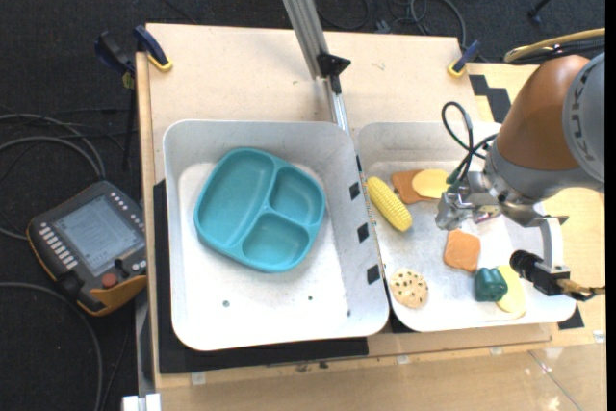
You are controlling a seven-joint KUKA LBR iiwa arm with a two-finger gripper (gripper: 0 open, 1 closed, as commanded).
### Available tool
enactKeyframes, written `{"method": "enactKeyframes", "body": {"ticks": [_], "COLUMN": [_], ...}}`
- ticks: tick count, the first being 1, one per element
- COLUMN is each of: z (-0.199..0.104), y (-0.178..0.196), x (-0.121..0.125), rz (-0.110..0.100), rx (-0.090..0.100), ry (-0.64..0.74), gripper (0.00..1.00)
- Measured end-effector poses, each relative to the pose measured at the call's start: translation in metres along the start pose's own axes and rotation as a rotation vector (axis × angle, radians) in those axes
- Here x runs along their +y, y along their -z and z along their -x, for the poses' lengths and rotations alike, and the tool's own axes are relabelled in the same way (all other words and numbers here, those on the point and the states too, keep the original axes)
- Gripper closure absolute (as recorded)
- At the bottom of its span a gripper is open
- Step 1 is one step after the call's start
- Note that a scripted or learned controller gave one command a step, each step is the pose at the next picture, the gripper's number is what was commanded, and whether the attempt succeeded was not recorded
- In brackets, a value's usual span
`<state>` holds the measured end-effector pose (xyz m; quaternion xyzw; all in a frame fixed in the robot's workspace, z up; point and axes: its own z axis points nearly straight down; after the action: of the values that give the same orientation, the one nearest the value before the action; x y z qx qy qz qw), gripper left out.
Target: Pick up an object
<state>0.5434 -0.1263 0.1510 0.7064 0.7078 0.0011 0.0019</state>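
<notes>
Arm entered from the right of the frame — its jaws [456,210] hung low over the right bin [380,138], just above an orange toast-like piece [463,250]. Whether the jaws were spread or pressed together could not be told; nothing was visibly between them. To the left of the jaws lay a yellow corn cob [389,203], and just above them two overlapping orange-yellow flat pieces [423,184]. A chip cookie [409,288] sat at the bin's lower left; a green piece [490,284] and a pale yellow piece [512,295] touched at lower right. The left bin [183,303] held a teal divided plate [260,208] — three compartments, slightly tilted.
</notes>
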Motion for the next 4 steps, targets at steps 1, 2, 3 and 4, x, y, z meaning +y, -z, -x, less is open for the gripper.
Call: {"method": "enactKeyframes", "body": {"ticks": [1,2,3,4], "z": [-0.004,-0.011,-0.073,-0.13], "y": [0.046,0.1,0.103,0.105], "x": [0.008,0.003,-0.006,-0.014], "rz": [0.001,0.002,-0.005,-0.005], "rx": [0.0,0.0,0.004,0.003], "ry": [0.001,0.002,0.007,0.007], "gripper": [1.0,1.0,1.0,1.0]}}
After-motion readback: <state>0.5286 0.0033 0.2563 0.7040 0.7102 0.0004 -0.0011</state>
